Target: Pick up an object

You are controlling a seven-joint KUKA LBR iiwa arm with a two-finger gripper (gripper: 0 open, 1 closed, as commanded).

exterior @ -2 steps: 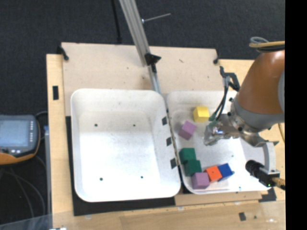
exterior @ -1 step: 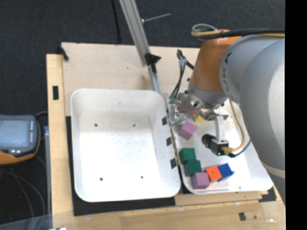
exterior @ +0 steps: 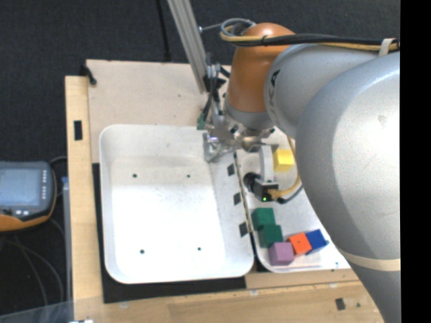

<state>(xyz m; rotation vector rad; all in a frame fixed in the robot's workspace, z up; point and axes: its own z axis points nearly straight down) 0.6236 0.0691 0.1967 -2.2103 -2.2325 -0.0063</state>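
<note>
Blocks lie in the right bin [exterior: 296,264], most of them gathered at its near edge: a purple block [exterior: 281,252] beside an orange block [exterior: 300,243] and a blue block [exterior: 316,239], the three touching in a row. Just behind the purple one sit two green blocks [exterior: 267,225], one against the other, close to the wall that this bin shares with its neighbour. A yellow block [exterior: 284,159] lies apart from these, farther back in the same bin, partly under the arm [exterior: 337,126].

The left bin [exterior: 161,200] shows a bare white floor with a few small dark dots.

The arm reaches in from the right, its grey body covering much of the right bin, with the orange band [exterior: 252,73] above the wrist. The gripper [exterior: 214,145] hangs over the far end of the divide between the bins, at the far right corner of the left bin. No block is between its fingers; whether they are spread or pressed together cannot be told from this slant.

A metal rail [exterior: 187,29] rises behind the bins.
</note>
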